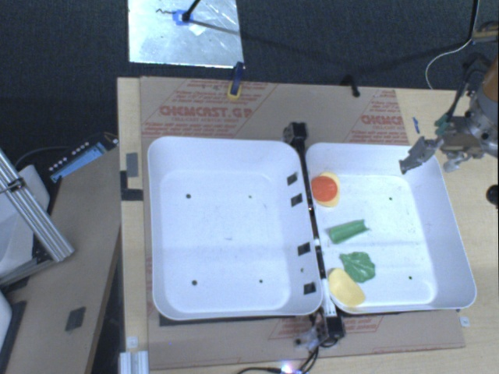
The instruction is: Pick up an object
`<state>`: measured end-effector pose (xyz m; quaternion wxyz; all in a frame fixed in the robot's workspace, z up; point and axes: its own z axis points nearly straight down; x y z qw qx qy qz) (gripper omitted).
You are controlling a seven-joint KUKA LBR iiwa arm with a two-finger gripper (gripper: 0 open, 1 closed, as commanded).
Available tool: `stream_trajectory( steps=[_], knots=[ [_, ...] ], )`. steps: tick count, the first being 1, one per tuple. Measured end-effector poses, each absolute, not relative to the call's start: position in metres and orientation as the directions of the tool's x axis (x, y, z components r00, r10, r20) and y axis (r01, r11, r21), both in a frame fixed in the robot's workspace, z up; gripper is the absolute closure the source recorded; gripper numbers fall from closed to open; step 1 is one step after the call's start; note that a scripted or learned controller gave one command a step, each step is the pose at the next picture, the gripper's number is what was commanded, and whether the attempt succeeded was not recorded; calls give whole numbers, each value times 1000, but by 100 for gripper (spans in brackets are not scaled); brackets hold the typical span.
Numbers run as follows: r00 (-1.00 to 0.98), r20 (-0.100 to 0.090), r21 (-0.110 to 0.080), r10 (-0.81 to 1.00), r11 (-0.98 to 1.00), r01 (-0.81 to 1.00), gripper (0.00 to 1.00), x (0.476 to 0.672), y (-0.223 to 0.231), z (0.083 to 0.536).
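My gripper (429, 162) hangs over the far right corner of the right bin (437, 232), open with nothing between its fingers. In that bin, along its left side, lie an orange and yellow round object (325, 188), a long green piece (347, 230), a darker green leafy piece (358, 266) and a yellow object (345, 287) at the near left corner. All of these lie well to the left of the gripper and nearer the front.
The left bin (226, 224) adjoins the right one, with black clips (300, 201) along the shared rim. A shiny metal sheet (185, 20) lies beyond the bench. An aluminium rail (31, 216) stands at the left edge.
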<state>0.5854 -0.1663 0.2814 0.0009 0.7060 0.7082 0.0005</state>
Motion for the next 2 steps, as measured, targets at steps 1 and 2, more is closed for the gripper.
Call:
stream_trajectory(
  steps=[1, 2],
  knots=[
    [-7, -1, 6, 1000, 7, 1000, 100, 586, -166, 293],
    [-7, -6, 22, 1000, 7, 1000, 100, 594, -160, 477]
  ],
)
